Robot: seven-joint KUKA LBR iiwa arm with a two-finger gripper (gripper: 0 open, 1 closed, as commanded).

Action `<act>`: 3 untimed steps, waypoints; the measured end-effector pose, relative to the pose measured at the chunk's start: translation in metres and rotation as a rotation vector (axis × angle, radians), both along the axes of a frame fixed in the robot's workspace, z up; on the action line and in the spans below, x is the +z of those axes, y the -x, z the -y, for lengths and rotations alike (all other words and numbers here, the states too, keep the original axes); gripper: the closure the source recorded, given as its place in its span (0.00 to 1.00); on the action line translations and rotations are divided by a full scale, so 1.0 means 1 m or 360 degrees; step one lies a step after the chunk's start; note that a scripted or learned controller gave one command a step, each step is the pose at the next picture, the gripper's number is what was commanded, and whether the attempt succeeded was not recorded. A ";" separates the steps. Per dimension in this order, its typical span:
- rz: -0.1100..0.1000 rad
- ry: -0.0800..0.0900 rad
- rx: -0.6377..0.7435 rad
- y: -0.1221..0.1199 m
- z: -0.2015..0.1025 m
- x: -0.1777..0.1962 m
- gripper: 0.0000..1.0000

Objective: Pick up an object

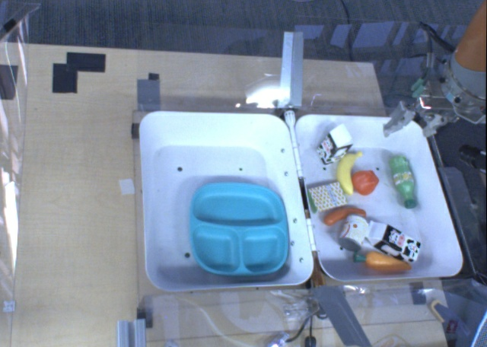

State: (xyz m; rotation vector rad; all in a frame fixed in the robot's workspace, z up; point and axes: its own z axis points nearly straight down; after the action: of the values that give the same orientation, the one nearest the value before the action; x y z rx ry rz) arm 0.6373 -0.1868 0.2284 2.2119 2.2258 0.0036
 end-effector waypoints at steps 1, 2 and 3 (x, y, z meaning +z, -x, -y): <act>-0.0001 0.0000 -0.0013 0.010 0.018 -0.129 0.00; 0.0011 0.0002 0.0005 0.058 0.014 -0.139 0.00; 0.0025 0.0002 0.0009 0.054 0.013 -0.126 1.00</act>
State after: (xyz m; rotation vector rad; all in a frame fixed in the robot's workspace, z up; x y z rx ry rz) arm 0.5828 -0.2000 0.1027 2.1970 2.2235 0.0196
